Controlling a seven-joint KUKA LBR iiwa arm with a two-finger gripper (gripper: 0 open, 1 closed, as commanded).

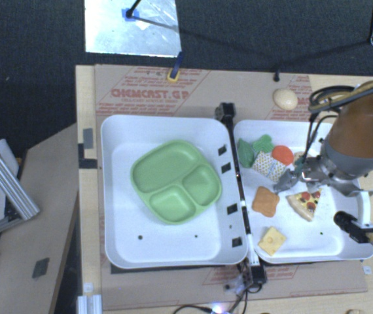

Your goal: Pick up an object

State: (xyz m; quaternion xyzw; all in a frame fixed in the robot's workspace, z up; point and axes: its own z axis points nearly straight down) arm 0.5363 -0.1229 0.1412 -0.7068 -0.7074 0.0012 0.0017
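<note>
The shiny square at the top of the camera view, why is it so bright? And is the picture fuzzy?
In the camera view, the shiny square is a reflective sheet catching the light, so it glares pale and patchy; the white bins also look washed out, with soft shadows along their walls; the whole view is a little soft, so the pizza slice and the gripper show few fine details.

Glossy green plastic plate [175, 181]; smooth white bins [118, 175], probably plastic.
</note>
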